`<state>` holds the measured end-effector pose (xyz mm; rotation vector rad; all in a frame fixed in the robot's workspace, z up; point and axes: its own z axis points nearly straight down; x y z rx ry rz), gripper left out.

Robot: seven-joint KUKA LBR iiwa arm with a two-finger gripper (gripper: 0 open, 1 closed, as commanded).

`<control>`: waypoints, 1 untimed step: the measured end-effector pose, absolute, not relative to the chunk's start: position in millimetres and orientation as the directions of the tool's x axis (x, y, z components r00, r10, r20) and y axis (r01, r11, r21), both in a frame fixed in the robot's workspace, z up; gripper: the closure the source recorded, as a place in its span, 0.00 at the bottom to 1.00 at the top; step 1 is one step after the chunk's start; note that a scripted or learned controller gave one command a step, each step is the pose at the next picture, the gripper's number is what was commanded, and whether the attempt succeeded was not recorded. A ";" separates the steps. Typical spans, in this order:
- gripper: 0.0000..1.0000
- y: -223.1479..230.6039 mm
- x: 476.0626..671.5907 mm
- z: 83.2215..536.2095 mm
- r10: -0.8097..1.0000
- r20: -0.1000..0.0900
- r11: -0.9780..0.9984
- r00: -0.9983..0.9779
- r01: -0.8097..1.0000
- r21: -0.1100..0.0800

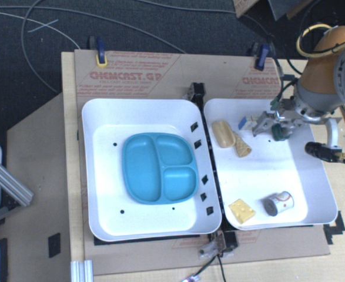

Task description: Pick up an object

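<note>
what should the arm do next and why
Probably shift the tool toward the tan bread-like piece and lower onto it. The tool sits over the right bin's back area with nothing visibly between its tips, and that piece is the nearest object.

left bin (96,157): blue divided plate (159,168) at centre | right bin (304,175): tan bread roll (223,133) near far-left corner, yellow cheese wedge (241,211) and small can (278,203) by near edge | gripper (273,125) low over far edge
</note>
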<state>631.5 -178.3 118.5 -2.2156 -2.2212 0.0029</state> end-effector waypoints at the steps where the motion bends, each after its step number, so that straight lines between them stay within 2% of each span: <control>1: 0.00 -180.7 635.9 109.0 1.000 -0.006 0.000 0.000 1.000 0.014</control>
